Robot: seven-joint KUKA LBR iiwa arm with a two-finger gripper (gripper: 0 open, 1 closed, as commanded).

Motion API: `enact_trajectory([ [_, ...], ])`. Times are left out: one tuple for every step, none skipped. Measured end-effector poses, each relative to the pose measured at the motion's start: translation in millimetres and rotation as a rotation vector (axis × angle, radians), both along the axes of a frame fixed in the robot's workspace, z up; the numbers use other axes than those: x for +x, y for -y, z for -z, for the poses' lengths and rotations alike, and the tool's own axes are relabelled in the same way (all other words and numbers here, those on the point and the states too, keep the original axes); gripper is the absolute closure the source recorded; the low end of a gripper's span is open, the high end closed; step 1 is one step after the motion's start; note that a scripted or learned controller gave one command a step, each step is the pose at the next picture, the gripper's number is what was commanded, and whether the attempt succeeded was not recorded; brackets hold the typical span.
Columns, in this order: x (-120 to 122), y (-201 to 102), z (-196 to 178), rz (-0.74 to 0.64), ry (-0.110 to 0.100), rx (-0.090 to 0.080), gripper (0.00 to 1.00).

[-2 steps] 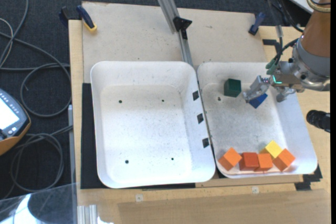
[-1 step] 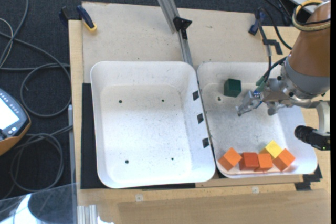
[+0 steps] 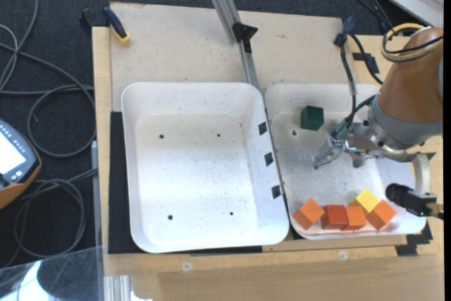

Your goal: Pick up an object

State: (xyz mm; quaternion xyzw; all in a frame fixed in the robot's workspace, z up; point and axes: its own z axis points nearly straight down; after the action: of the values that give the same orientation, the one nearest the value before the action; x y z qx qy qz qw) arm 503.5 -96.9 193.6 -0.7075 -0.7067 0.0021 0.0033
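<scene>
Arm: reaches in from the right, over the right bin.
Gripper: above the middle of the right bin, fingers spread apart, nothing between them.
Green block: on the bin floor, near the gripper, toward the far wall, not touching it.
Orange blocks: four in a row along the near wall.
Yellow block: just behind that row.
Left bin: beside the right one.

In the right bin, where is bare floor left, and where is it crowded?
Bare: the right bin floor's left-middle, between the green cube and the orange blocks. Crowded: the near edge, with those blocks and a yellow block; the claw hangs mid-bin.
</scene>
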Motion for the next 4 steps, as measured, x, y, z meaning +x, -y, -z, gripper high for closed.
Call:
enact_trajectory([
  [6.4, -4.8, 58.9, -0.001, -0.001, 0.001, 0.00],
  [8.5, -4.2, 44.7, -0.001, 0.009, 0.000, 1.00],
  [15.5, 4.3, -12.6, -0.002, 0.016, -0.004, 1.00],
  [16.5, 4.2, -25.9, -0.002, 0.010, -0.002, 1.00],
])
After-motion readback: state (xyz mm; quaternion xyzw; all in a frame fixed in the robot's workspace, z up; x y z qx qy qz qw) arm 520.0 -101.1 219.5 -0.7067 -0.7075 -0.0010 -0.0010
